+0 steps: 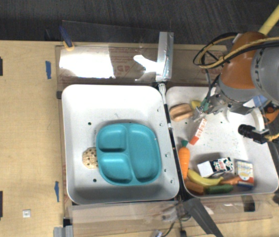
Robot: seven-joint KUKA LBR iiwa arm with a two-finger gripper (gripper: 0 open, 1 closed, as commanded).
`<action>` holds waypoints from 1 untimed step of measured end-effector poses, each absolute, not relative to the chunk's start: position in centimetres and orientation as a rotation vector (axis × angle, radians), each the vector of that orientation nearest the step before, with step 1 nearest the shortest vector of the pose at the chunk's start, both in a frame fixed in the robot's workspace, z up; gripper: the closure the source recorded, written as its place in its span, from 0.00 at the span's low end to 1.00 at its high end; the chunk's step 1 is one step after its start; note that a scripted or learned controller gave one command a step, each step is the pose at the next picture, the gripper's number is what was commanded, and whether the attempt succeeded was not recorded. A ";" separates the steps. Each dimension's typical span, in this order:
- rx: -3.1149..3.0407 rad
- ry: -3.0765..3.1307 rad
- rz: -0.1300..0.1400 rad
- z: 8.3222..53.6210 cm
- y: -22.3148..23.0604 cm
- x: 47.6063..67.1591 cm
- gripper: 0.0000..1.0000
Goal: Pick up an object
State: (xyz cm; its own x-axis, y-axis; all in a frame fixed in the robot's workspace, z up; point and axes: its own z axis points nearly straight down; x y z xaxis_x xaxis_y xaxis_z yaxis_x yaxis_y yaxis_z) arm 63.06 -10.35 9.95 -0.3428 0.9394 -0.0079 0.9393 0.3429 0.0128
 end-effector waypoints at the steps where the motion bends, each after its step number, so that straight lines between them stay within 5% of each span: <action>1: 2.045 2.379 0.000 8.7 -17.5 57.0 1.00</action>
